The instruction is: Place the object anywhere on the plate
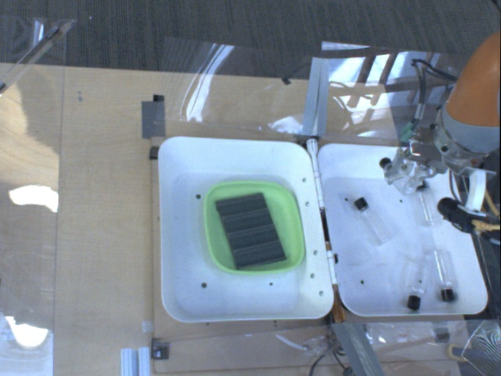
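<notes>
Hovering at the right bin while the block lies on the plate

The claw [409,169] hangs over the far corner of the right bin [368,280], under the grey wrist and its orange band. At this slant it blurs into glare and clear plastic, so I cannot tell whether it is apart or together, and nothing can be seen gripped in it.

The dark ridged block [249,231], which I take to be the task's object, lies well off to the claw's left and a little nearer the camera. It rests flat inside the green plate [213,233] in the left bin [180,210], within the rim on every side. Its long axis runs away from the camera, tilted slightly, so it lies roughly crosswise to the line from claw to block.

Much closer to the claw, just below and beside it, lies a clear vial [369,216] with a black cap, with more vials farther down.

Judged from how things lie, the placing looks done. If a vial is meant instead, the nearest is a short reach down and to the left.
</notes>
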`<state>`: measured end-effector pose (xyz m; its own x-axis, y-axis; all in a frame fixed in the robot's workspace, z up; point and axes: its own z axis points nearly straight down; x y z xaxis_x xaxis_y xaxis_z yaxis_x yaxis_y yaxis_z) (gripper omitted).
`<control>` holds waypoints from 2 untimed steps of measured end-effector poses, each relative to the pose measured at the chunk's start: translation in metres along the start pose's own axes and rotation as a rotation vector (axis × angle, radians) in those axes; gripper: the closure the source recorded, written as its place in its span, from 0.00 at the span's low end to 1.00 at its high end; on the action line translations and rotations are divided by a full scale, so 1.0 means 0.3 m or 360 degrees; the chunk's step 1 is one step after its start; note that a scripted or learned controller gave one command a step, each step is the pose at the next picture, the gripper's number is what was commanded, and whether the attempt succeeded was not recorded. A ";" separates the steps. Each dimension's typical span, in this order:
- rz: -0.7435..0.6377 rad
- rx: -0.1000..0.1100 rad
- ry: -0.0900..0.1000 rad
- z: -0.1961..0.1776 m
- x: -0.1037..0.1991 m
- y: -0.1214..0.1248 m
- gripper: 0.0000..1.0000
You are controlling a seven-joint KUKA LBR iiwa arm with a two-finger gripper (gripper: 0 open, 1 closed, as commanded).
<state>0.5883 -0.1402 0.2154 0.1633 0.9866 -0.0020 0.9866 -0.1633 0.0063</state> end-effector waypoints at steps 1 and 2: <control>0.0000 0.0000 0.0000 0.000 0.000 0.000 0.00; 0.0474 0.0004 0.0001 -0.001 -0.194 -0.106 0.00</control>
<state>0.5474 -0.1923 0.2157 0.4458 0.8951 0.0005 0.8951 -0.4458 0.0042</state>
